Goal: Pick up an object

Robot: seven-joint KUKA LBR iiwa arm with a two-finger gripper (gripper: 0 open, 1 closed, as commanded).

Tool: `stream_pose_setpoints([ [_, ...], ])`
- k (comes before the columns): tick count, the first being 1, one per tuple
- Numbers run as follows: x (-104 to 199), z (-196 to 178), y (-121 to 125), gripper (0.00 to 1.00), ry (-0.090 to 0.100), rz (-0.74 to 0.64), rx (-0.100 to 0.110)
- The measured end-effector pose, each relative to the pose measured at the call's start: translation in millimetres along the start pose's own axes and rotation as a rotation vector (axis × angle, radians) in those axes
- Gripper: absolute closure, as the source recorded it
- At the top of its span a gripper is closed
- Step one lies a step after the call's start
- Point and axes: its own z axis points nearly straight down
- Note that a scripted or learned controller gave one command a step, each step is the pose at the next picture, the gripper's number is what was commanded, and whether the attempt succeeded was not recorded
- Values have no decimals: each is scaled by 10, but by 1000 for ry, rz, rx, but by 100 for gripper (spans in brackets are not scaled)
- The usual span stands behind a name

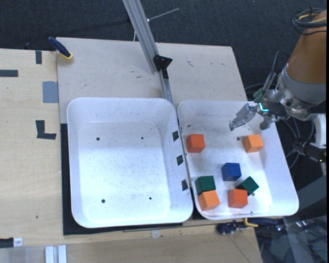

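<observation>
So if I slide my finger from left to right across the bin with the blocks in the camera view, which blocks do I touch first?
Orange block at the top left → green block → blue block → orange block at the top right. The other blocks along the bottom overlap these in left-right place, so I left them out.

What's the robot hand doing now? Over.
Two-finger gripper above right white bin, holding nothing. Nearest: orange cube. Nothing blocking.

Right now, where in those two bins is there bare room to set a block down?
The left bin offers bare floor wall to wall. In the right bin, the strip behind the two orange blocks is free, beneath the gripper. Its near half is crowded with blocks.
</observation>
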Motion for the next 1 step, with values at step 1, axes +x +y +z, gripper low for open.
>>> stream_pose_setpoints([
  [1, -2, -22, 6, 0, -1, -2, -4],
])
